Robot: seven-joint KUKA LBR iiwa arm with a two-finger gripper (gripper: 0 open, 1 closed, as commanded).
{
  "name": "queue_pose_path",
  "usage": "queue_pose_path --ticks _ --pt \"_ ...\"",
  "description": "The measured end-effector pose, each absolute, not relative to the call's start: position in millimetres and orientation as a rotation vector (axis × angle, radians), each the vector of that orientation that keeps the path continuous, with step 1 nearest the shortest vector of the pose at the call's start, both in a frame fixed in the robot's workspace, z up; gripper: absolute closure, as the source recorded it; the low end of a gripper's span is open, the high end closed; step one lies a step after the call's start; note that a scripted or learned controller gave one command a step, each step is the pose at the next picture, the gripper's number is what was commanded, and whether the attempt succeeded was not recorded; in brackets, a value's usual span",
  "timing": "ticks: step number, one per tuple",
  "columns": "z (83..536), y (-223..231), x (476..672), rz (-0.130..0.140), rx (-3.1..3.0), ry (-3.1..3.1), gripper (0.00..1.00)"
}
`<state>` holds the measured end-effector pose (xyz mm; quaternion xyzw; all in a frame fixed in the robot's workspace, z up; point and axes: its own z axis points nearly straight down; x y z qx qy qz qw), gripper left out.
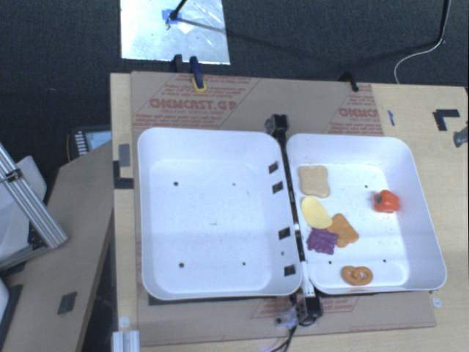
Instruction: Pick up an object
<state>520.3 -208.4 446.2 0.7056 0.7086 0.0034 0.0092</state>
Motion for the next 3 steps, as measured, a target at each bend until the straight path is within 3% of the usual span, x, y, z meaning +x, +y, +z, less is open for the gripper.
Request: queue_pose_path --ticks 1,2,3 --pt "286 -129 537.9 -0.003 2.215 2.239 0.00" --pt "136 -106 537.6 -0.005 2.223 2.230 0.00" --pt "117 -138 484.7 -0.002 2.223 2.222 0.00"
